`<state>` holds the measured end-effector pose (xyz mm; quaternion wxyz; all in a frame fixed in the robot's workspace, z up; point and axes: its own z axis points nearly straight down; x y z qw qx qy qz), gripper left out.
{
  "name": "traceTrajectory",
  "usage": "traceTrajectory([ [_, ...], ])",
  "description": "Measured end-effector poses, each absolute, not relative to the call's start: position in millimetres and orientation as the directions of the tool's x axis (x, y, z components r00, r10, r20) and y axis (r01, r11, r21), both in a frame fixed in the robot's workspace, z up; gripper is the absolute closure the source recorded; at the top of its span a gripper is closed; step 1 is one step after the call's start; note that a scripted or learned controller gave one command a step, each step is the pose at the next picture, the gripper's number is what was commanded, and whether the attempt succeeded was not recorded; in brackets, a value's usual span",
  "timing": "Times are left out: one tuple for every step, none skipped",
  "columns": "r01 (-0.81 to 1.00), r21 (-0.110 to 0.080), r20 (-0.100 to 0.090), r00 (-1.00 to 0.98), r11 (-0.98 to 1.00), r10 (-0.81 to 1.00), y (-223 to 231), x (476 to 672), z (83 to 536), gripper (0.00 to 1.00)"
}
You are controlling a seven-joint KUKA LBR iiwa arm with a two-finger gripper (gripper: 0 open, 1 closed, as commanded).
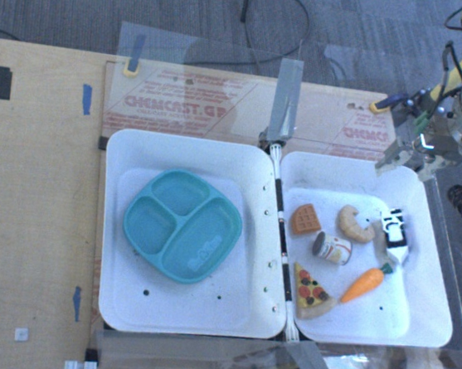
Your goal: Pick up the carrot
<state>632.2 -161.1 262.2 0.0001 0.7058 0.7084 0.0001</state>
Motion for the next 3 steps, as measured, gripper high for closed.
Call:
traceTrajectory([
  [0.991, -0.001, 0.000, 0.132, -0.132, 0.991, -182, 594.4, 169, 0.00],
  [0.986, 0.035, -0.005, 0.164, -0.164, 0.986, -208, 553.3, 121, 0.00],
  [0.996, 0.008, 0.001, 0.084, -0.084, 0.996, -184, 487.1, 88, 0.00],
])
